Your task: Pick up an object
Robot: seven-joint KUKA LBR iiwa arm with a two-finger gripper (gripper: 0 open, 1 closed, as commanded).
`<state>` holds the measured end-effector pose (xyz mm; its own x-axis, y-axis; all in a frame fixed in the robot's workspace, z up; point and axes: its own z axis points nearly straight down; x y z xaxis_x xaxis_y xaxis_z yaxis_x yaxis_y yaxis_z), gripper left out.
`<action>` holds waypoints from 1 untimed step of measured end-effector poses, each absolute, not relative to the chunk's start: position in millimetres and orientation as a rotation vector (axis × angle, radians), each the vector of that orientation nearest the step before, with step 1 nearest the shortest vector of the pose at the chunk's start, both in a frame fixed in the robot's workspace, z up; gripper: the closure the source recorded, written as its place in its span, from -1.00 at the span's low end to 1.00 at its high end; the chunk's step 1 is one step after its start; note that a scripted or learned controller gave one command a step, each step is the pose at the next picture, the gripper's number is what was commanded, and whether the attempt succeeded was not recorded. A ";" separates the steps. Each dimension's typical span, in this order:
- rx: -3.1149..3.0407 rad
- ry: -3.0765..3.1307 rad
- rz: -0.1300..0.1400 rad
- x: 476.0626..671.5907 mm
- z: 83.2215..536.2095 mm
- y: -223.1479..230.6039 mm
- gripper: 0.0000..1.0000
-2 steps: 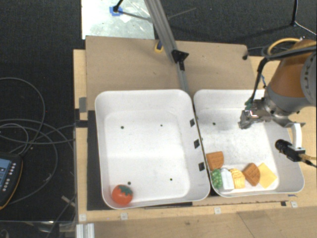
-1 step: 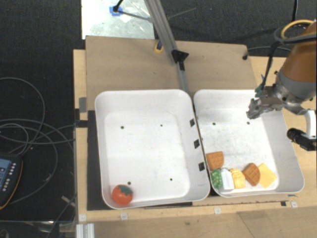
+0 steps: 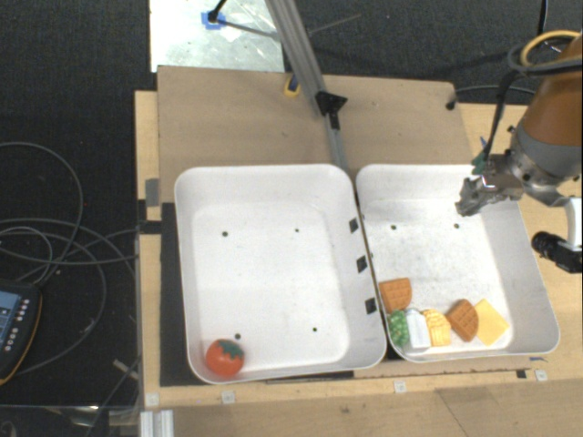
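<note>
Robotics lab: plywood bench point(image 3: 237, 116), loose cables point(image 3: 64, 235) on dark carpet, control pendant point(image 3: 14, 321).

Dark carpeted floor point(image 3: 73, 62) around a wooden bench point(image 3: 228, 116) — loose black cables point(image 3: 55, 244) trail at left — a shiny floor panel point(image 3: 209, 25) behind

Right bin point(image 3: 519, 244), near edge: a cluster of small toy food items. An orange-brown waffle-like piece point(image 3: 395, 294) lies nearest the divider, with a green leafy piece point(image 3: 398, 328) just below it. Beside these are a white item point(image 3: 417, 330), a yellow corn-like piece point(image 3: 437, 327), a second brown waffle piece point(image 3: 463, 320) and a flat yellow wedge point(image 3: 491, 321), all close together. Left bin point(image 3: 264, 176): a red tomato point(image 3: 224, 358) with green stem rests in the near left corner.
</note>
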<state>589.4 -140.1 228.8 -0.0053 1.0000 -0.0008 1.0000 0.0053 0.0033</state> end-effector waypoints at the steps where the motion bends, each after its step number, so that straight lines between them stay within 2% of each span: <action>1: 2.208 2.232 0.006 603.6 240.1 -90.1 1.00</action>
